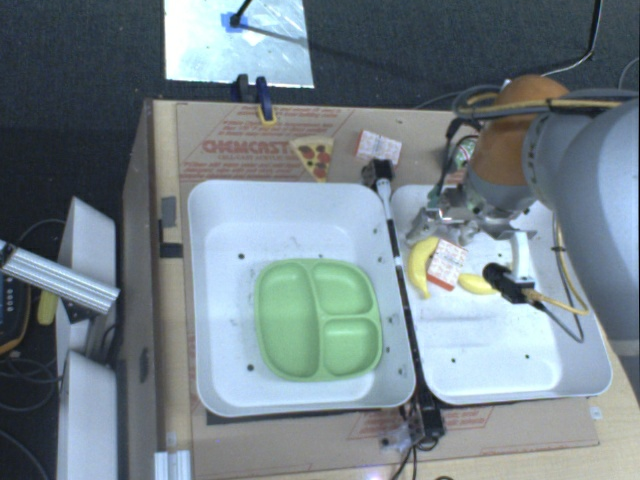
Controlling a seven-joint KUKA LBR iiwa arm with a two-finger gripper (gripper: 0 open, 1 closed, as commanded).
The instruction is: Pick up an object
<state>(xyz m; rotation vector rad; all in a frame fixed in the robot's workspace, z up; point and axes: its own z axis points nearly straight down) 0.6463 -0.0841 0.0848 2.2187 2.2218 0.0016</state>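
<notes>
Lying in right bin (560, 368), banana (417, 265) long axis near-vertical; tool (450, 218) state unclear.

Both bins (300, 203) white. Divided plate (318, 320) pale green. Banana (418, 265) yellow. Small packet (446, 265) white with red print. Arm (590, 183) grey, orange band.

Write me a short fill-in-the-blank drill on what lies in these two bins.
1. The green divided plate lies in the ___ bin.
2. The banana lies in the ___ bin.
3. The plate has ___ compartments.
4. The slice of toy pizza lies on the ___, outside both bins.

Missing words: left; right; three; cardboard
</notes>
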